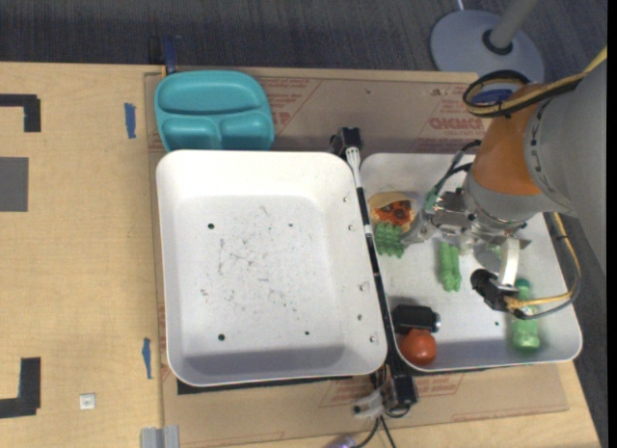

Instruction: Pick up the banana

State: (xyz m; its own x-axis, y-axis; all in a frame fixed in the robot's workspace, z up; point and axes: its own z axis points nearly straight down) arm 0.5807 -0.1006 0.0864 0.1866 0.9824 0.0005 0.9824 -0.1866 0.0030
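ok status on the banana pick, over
Arm over right bin, tool low among the toys. Banana not identifiable from here. Green pieces, tomato, black item crowd the bin.

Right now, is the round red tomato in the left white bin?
No, the round red tomato sits in the right white bin, near its front-left corner.

This is a robot test lab, not a home or kitchen. A plywood bench [77, 273] carries two shallow white bins [260, 263] clamped side by side, with blue tape marks [130, 120] and black markers [24, 114] on the wood. A grey and orange robot arm [525, 162] with loose cables reaches over the right bin, which holds toy plastic food [417, 347]. Dark office carpet [241, 3] lies beyond, with a round stand base [487, 43].
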